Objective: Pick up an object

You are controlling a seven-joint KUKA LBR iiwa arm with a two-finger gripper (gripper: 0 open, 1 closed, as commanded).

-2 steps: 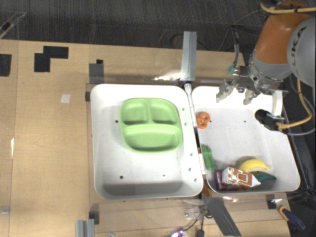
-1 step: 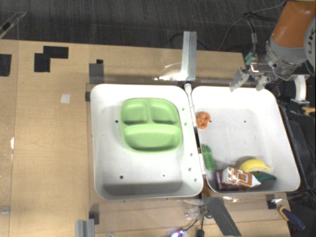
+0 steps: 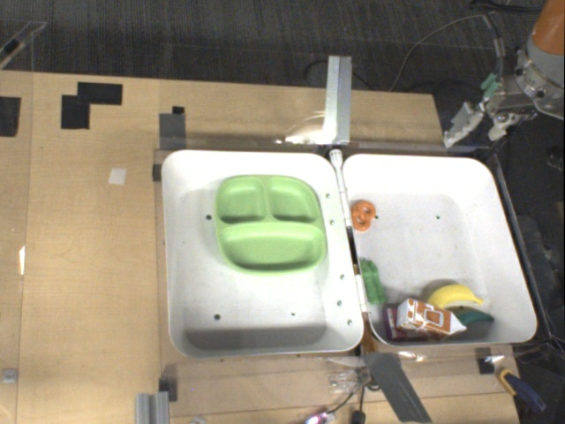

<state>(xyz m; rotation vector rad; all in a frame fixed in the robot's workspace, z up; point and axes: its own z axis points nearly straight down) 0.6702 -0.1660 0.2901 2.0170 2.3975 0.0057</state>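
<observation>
You look down from above the bench (image 3: 79, 263) at a slant, far enough back to take in both bins, left bin (image 3: 181, 263) and right bin (image 3: 494, 237); the tilt seems slight

No writing can be read anywhere; the small carton (image 3: 426, 319) near the front edge of the right bin (image 3: 494, 193) carries print too blurred to make out.

Arm (image 3: 549, 38) cut off at right edge; dark green object (image 3: 479, 319) half hidden behind banana (image 3: 454, 297).
</observation>
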